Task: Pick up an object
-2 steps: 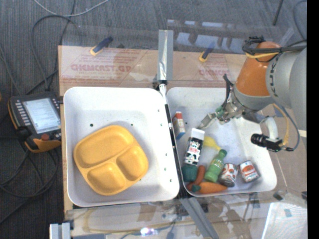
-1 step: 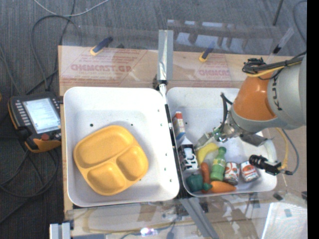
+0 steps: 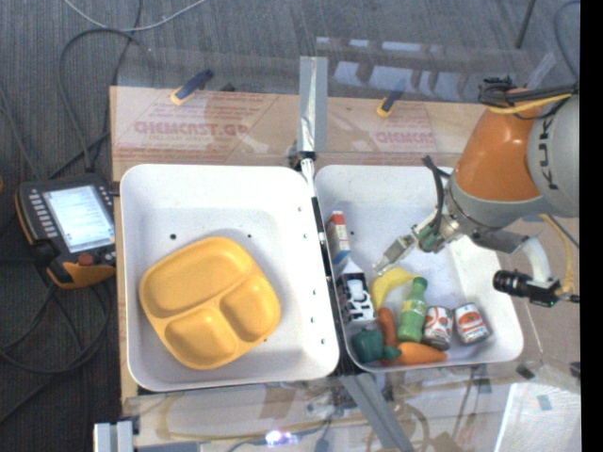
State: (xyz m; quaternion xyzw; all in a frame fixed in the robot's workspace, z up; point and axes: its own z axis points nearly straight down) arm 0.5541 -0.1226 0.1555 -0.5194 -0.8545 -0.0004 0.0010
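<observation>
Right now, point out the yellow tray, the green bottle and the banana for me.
yellow tray (image 3: 209, 301), camera view, on the ridge where its compartments meet.
green bottle (image 3: 413, 314), camera view, on its body below the neck.
banana (image 3: 391, 282), camera view, on the middle of its curve.

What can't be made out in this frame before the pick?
- end effector: small and slanted in the camera view, so finger state is unreadable.
- Cans: labels too small to read.
- Dark green item: partly covered by the carrot, identity unclear.
- Arm: cut off by the right edge.
- Pendant screen: glare, text illegible.
</observation>
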